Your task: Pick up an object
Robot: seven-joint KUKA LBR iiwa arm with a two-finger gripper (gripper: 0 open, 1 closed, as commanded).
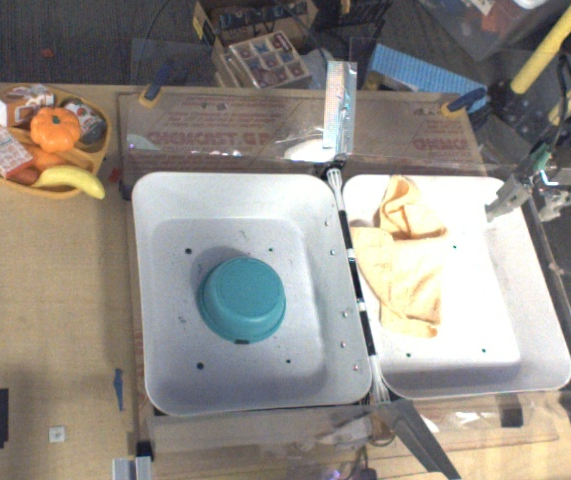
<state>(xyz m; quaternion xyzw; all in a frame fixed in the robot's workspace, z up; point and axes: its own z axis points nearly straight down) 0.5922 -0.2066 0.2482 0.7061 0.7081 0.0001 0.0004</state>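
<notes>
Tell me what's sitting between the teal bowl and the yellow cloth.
In the camera view, only bare white bin floor and the two bins' adjoining rims lie between the teal bowl and the yellow cloth.

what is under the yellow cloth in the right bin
The yellow cloth lies crumpled on the floor of the right bin, white showing all round it. Whatever is beneath its folds is covered, so anything hidden there cannot be seen.

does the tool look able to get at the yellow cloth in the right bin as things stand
Probably yes: the crumpled yellow cloth lies uncovered in the right white bin, and the tool sits at that bin's upper right edge with nothing between them.
</notes>
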